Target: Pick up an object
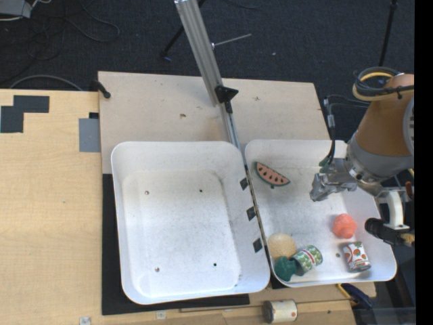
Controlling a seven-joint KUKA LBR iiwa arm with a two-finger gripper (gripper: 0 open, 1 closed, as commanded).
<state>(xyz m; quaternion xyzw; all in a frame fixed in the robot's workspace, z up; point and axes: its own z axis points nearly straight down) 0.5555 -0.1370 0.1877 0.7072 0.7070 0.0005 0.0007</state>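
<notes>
My gripper (323,189) hangs over the right part of the right bin (304,158), with bare bin floor beneath it and nothing seen between its fingers. A watermelon slice (272,175) lies to its left near the bin's back. An orange-pink ball (344,225) rests just below and right of the gripper. Along the front of the bin lie a red-and-white can (356,256), a green-labelled can (308,258), a tan sponge-like lump (281,244) and a dark green object (287,268).
The left bin (135,175) sits beside the right one, split from it by a divider with black clips (251,212). A slanted aluminium bar (203,53) rises behind the bins. A small cylinder (279,311) lies on the bench edge in front.
</notes>
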